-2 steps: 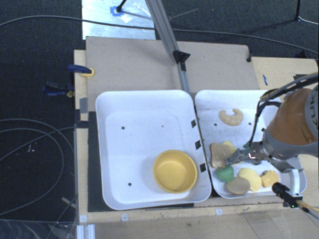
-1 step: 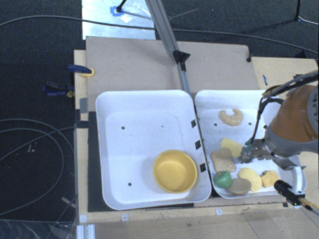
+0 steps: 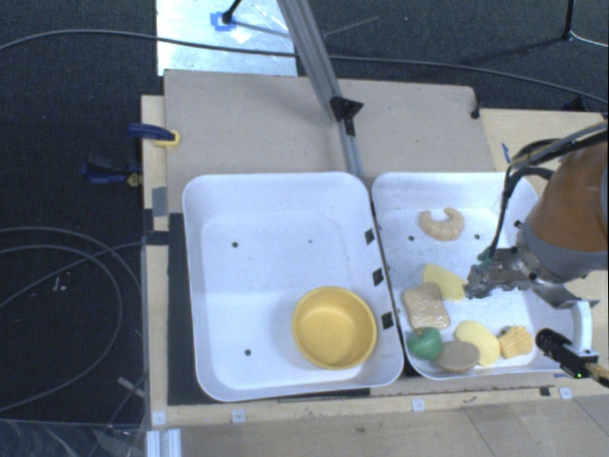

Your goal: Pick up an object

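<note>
Gripper [image 3: 481, 282] low over right bin [image 3: 400, 193], finger state impossible to tell, touching or just above pale yellow piece [image 3: 442, 280]. Beside that piece: tan cracker [image 3: 424, 306], green item [image 3: 425, 342], corn [image 3: 515, 340]. Left bin [image 3: 205, 198]: yellow bowl [image 3: 333, 327].

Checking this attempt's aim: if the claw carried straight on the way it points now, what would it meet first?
The claw points left and down into the right bin. First in that line looks like the pale yellow piece just off its tip, though height above it is unclear from this slanted view.
</note>
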`<action>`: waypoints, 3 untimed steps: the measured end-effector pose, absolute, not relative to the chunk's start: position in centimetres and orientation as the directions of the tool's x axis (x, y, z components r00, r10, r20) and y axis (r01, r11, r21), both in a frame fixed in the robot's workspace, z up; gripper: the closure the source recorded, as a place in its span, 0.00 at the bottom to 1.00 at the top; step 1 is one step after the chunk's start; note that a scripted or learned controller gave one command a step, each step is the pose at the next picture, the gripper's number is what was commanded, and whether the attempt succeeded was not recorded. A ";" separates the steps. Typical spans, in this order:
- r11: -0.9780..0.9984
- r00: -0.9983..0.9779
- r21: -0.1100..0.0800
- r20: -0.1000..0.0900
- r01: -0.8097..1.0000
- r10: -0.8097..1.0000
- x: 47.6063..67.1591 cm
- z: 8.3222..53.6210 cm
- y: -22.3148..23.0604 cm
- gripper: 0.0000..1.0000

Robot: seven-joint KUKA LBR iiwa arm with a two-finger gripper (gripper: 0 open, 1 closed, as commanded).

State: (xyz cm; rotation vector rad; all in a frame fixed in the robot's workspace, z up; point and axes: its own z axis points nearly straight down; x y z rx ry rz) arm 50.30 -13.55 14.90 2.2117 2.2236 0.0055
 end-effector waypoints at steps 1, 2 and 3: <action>0.005 -0.005 0.009 -0.003 1.000 1.000 50.8 21.2 -14.0 1.00; 0.003 -0.003 0.002 -0.001 1.000 1.000 50.9 20.1 -14.0 1.00; 0.010 -0.010 0.002 0.001 1.000 1.000 51.4 19.9 -9.5 1.00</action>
